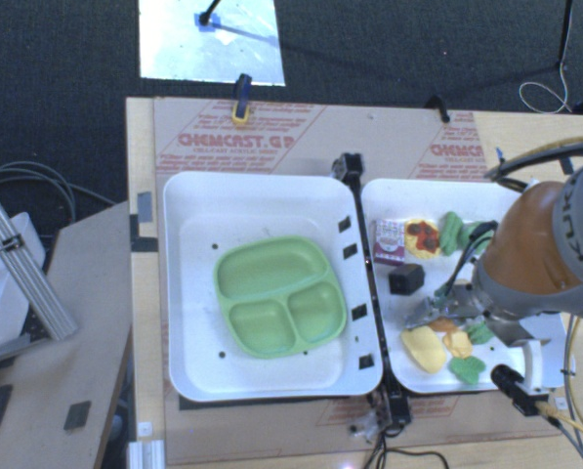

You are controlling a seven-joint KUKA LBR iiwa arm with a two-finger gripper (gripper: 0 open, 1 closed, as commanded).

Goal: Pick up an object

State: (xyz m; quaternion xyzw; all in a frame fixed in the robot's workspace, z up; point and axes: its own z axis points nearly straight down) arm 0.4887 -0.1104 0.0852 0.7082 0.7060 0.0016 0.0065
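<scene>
here the gripper (436, 311) hangs low in the right bin (384, 203), just above a yellow toy (423, 348) at the near side; its grip cannot be told, and nothing looks lifted yet.

Right bin (389, 195), near edge: yellow lump (423, 349), orange piece (457, 342), green piece (466, 368). Left edge: black block (405, 279), printed packet (390, 240). Far side: yellow-red item (422, 236), green item (451, 231).
</scene>
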